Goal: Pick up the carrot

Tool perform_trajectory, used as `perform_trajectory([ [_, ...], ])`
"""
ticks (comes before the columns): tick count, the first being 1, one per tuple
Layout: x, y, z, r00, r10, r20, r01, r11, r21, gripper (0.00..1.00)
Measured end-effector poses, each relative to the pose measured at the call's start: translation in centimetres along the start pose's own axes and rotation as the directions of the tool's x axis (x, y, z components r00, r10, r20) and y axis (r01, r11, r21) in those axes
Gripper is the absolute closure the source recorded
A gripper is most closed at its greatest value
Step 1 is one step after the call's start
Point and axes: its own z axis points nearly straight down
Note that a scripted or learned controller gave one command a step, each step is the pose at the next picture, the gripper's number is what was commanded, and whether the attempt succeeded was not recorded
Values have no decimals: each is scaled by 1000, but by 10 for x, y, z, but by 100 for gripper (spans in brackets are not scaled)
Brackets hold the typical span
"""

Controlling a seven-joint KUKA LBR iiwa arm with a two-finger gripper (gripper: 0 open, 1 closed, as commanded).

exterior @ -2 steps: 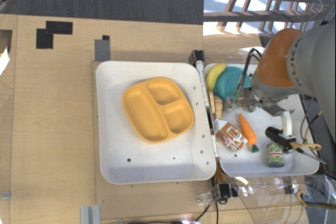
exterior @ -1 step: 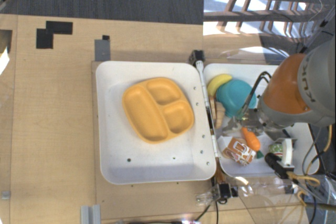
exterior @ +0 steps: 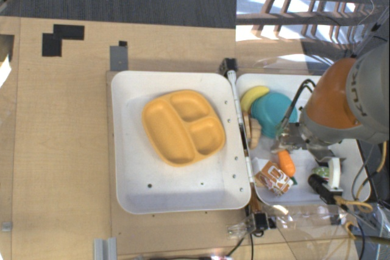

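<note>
The carrot (exterior: 286, 163), small and orange, lies in the right bin (exterior: 303, 195) toward its front. Just behind it, the gripper (exterior: 284, 142) hangs low at the end of the grey and orange arm. The carrot's rear end sits right at the gripper's tip. Whether they touch is hidden by the wrist.
The right bin also holds a teal bowl (exterior: 273, 114), a yellow banana-like piece (exterior: 254, 96), a beige item (exterior: 254, 131) and a brown patterned packet (exterior: 275, 179) beside the carrot. A yellow divided plate (exterior: 183, 126) lies in the left bin (exterior: 125, 195). A rail separates the bins.
</note>
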Motion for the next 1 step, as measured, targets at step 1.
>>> perform_trajectory([
  [1,78,16,-86,981,196,2,-196,980,19,100],
])
